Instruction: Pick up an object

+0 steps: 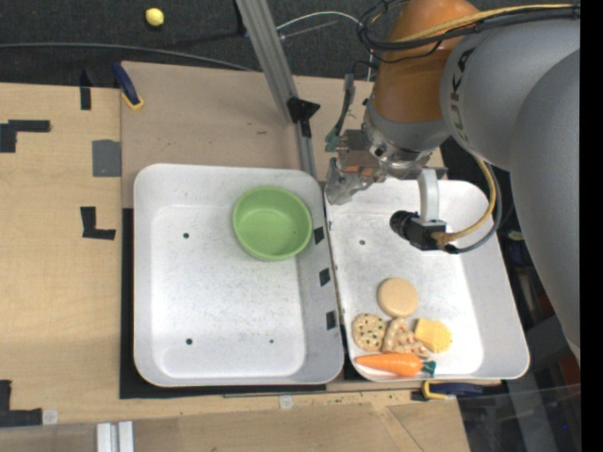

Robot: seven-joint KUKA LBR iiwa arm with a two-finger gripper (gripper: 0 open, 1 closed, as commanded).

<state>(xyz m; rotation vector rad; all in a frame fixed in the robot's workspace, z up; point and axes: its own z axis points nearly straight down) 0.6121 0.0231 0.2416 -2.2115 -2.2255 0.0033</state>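
A green bowl [272, 222] sits in the left bin [170, 281], near its far right corner. In the right bin [490, 328] a cluster of toy food lies at the near left: a round tan biscuit [398, 298], a spotted cookie [367, 330], a yellow cheese piece [433, 335] and an orange carrot [388, 365]. My gripper [345, 185] hangs at the far left corner of the right bin, close to the divider between the bins, well away from the food and to the right of the bowl. Nothing shows between its fingers.
A slanted metal pole [268, 55] runs down from the top to the bins' far edge. A black cable fitting [419, 229] hangs from the arm above the right bin. A small yellow ball [154, 16] lies on the dark floor far left.
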